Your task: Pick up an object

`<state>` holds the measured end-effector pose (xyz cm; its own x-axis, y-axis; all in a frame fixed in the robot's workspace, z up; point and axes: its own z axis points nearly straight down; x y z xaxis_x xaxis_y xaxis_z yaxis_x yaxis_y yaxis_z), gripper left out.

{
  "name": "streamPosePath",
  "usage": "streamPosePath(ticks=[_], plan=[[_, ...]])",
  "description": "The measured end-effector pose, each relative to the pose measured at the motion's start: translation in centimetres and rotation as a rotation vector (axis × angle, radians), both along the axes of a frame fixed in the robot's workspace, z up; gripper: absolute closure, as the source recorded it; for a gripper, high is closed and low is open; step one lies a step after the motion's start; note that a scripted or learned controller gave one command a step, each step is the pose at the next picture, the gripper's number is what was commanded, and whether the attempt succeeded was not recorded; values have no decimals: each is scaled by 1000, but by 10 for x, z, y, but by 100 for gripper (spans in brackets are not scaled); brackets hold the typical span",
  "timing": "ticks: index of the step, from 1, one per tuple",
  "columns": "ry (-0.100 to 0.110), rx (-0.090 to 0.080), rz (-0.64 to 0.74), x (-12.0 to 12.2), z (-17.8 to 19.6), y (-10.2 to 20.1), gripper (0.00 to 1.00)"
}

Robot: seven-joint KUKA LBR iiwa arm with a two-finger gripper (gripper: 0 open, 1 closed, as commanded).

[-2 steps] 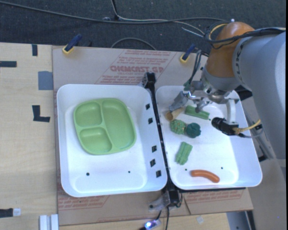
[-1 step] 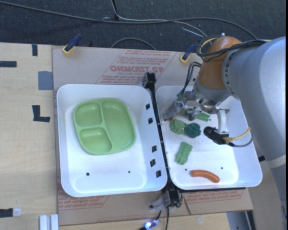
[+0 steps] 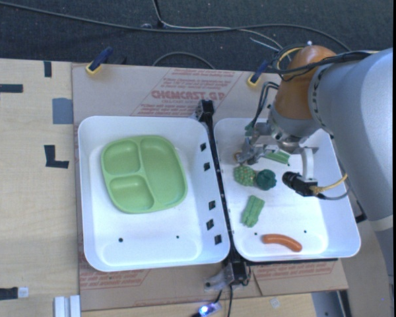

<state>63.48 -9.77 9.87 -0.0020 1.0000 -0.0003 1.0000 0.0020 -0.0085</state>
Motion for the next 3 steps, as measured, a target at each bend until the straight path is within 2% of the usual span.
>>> streamPosePath(ticks=[1, 2, 3], plan=[[-12, 0, -1, 0, 63, 1, 100], [-11, 0, -1, -10, 118, 2, 100], [-10, 0, -1, -9, 148, 2, 100]])
